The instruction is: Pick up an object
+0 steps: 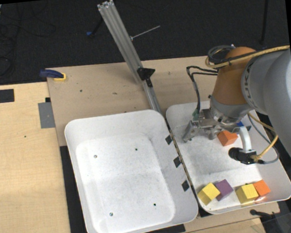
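Risk: empty close or a nudge on the nearest block

Left bin [69,132] first. It butts against the right bin [208,163] along the clipped seam, and my gripper [199,129] hangs just right of that seam, over the right bin's upper half. Can't tell from this angle whether it's released or clenched. Nothing is visibly held in it.

The nearest candidate is the upper orange block [226,138], just beside the gripper on its right and partly tucked under my wrist.

What could go wrong:
- I'm offset to the block's left. Going straight down would likely land me on bare floor and grab nothing.
- Sliding across instead could shove the block towards the bin's right wall.
- The black cable [244,155] loops low just below that block and could snag or drag it.

The others are in a row along the near wall: left yellow block [208,192] touching the purple block [224,187], then, after a gap, the right yellow block [246,193] touching the lower orange block [261,187]. With touching pairs, one close may wedge two together or squeeze one out.

Orientation: the upper orange block looks roughly cubic, so I see no real long axis. It sits turned at an angle to the bin walls, one corner pointing towards the near wall. I'd probably need a wrist rotation to square up to its faces.
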Controlling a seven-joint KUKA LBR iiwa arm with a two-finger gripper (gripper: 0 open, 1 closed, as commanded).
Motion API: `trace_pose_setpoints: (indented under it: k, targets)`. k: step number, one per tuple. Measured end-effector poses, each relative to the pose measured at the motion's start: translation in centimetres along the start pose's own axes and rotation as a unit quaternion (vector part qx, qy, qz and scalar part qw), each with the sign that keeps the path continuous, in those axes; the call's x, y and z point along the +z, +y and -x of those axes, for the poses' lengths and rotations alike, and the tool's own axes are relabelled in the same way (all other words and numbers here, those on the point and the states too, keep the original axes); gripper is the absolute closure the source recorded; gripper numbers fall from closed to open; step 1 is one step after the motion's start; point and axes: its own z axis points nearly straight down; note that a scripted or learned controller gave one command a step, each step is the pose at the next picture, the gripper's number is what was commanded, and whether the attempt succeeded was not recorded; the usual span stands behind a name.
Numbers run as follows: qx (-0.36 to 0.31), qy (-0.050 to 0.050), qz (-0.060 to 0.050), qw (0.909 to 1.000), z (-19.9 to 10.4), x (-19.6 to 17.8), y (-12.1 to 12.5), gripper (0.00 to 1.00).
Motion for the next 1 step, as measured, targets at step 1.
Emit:
trace_pose_setpoints:
  k: [1]
  targets:
    - [-0.003, 0.006, -0.003, 1.0000, -0.74, -0.68, -0.08, 1.00]
